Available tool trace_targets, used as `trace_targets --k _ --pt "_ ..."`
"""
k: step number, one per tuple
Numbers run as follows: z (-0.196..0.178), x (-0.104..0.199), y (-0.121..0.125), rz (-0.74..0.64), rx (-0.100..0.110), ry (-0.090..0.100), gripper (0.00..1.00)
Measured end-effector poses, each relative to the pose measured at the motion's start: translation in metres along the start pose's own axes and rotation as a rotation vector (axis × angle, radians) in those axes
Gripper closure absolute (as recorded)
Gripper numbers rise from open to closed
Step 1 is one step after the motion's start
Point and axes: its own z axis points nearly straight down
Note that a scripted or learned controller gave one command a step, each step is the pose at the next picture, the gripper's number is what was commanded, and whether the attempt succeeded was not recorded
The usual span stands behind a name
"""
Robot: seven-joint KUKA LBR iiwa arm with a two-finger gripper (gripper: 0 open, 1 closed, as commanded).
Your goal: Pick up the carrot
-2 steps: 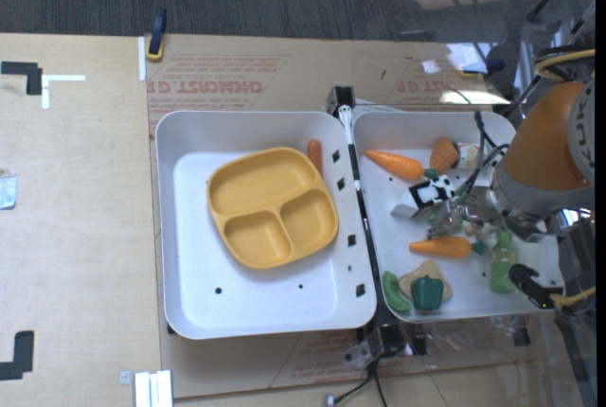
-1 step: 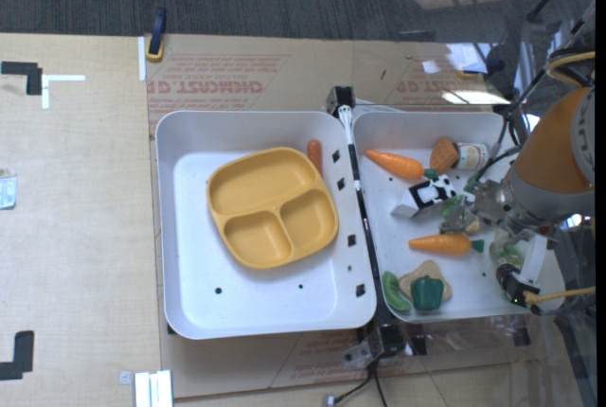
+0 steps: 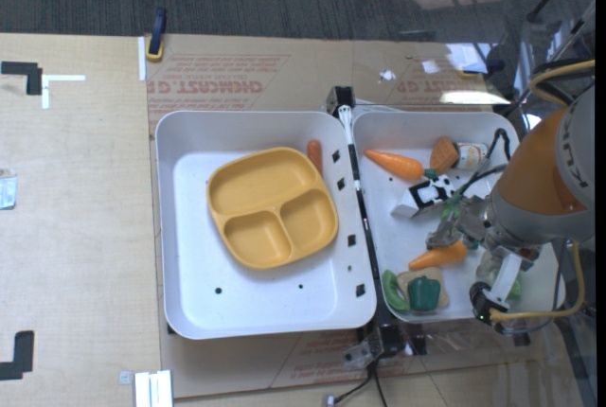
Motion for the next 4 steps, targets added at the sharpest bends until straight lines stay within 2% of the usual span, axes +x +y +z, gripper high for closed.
trace_targets --k 1,2,3,4 --pt "-0.009 0.0 0.002 0.004 -0.002 0.001 1.0" --pt "-0.017 0.0 0.003 0.002 -0.001 0.002 1.0" --pt "-0.046 0.029 -0.028 0.167 -0.002 0.0 1.0" --pt "0.0 0.028 -0.026 0.18 -0.004 0.002 1.0"
